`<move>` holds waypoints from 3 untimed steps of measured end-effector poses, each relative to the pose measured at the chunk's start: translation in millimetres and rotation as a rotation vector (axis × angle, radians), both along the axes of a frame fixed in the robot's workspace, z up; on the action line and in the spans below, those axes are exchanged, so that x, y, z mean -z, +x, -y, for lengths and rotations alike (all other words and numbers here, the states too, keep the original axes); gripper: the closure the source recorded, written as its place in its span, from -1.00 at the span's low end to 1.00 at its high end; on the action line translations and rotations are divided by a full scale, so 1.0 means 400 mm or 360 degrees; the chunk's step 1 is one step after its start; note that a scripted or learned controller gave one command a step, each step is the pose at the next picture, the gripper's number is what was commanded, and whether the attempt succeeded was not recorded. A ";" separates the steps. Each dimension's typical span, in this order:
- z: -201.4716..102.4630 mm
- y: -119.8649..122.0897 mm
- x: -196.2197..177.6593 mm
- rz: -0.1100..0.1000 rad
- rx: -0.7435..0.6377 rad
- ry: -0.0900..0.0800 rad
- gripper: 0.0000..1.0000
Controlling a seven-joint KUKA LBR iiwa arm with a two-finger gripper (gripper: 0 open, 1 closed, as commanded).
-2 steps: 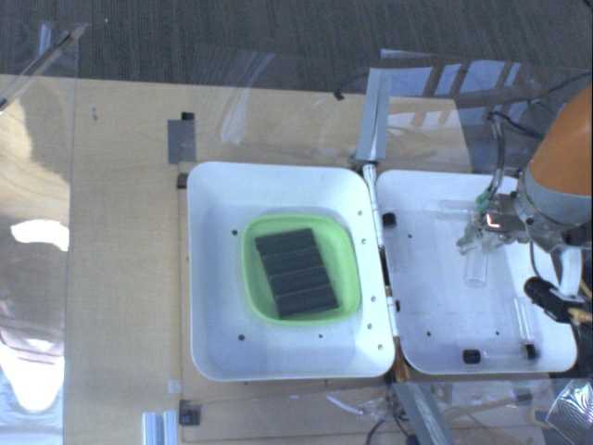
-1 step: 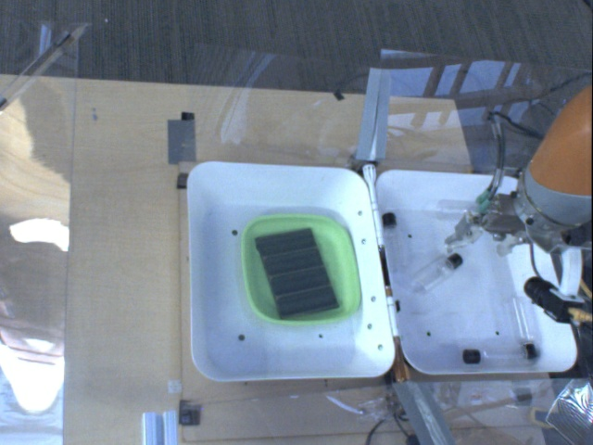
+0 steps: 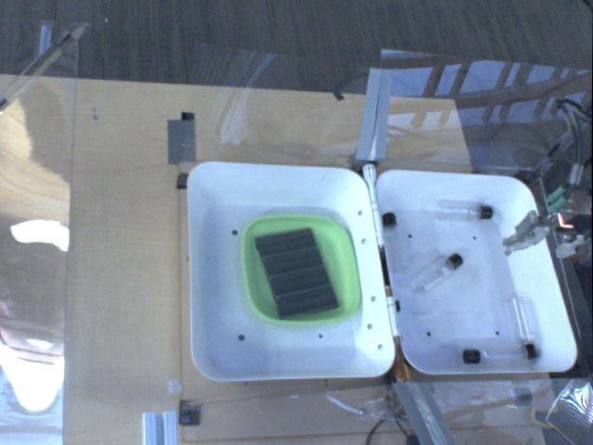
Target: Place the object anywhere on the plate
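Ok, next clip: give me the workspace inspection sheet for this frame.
Surface: wooden bench bearing two white bins, left bin and right bin.
Job's things: green plate in the left bin with a dark ridged block lying on it; three clear vials with dark caps in the right bin, middle vial, top vial, lower-right vial.
Clutter: loose dark cap.
Grippers: gripper over the right bin's right edge, holding nothing visible.
Cables: bundle at right.
Surroundings: dark carpet.

Plate (image 3: 345,276): lime green. Ridged block (image 3: 296,273) on it: dark grey. Bins (image 3: 218,341): white. Desk (image 3: 120,276): pale wood. Vials (image 3: 435,272): apparently clear, black-capped.
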State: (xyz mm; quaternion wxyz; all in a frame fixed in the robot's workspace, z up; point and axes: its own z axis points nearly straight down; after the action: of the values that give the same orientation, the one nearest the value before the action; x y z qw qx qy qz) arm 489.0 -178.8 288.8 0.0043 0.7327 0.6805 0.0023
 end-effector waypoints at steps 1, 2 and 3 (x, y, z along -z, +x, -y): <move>0.048 0.000 -0.145 0.0002 0.0165 -0.0001 -1.00; 0.054 0.000 -0.223 0.0002 0.0286 0.0000 -1.00; 0.045 0.000 -0.364 0.0007 0.0489 0.0001 -1.00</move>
State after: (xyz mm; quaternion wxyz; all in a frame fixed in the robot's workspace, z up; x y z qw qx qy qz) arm 488.9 -196.7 434.4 0.0058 0.8283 0.5603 0.0033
